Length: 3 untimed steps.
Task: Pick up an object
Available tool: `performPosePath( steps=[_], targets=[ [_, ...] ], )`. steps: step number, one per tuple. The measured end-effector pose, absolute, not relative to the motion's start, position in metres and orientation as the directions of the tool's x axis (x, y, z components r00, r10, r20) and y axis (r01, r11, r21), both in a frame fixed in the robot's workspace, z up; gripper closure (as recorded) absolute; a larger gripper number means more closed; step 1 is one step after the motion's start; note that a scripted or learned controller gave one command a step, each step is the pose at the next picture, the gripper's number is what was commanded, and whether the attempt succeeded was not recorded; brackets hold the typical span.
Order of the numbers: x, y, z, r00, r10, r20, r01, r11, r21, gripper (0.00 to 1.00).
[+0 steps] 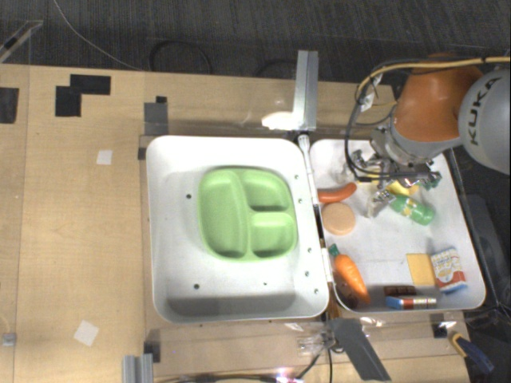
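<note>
The right bin (459,290) holds several small items: a red sausage (337,191), a tan round cookie (341,219), a carrot (350,274), a green bottle (413,209), a yellow block (420,269), a small carton (448,266) and a marker (409,300). My gripper (390,194) hangs low over the back of this bin, just left of the green bottle and right of the sausage. The wrist hides the fingers from above. A bit of yellow shows under the wrist beside the bottle.
The left bin (172,278) holds a green divided plate (245,212). A metal post (306,94) stands behind the wall between the bins. Cables loop from the arm's orange band (427,106) over the right bin's back edge.
</note>
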<state>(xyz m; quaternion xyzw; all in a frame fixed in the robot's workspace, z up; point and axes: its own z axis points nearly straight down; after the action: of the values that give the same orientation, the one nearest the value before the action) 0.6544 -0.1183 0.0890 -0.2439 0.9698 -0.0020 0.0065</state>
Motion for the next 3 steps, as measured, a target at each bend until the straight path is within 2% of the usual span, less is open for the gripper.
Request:
performPosePath(
  steps=[1, 2, 3],
  targets=[
    [0.673, -0.153, 0.09, -0.752, -0.659, -0.011, -0.659, 0.752, -0.011, 0.0],
    [0.677, -0.152, 0.106, -0.752, -0.658, -0.023, -0.658, 0.753, -0.02, 1.0],
    [0.672, -0.206, 0.174, -0.487, -0.873, -0.007, -0.873, 0.487, -0.013, 1.0]
  ],
)
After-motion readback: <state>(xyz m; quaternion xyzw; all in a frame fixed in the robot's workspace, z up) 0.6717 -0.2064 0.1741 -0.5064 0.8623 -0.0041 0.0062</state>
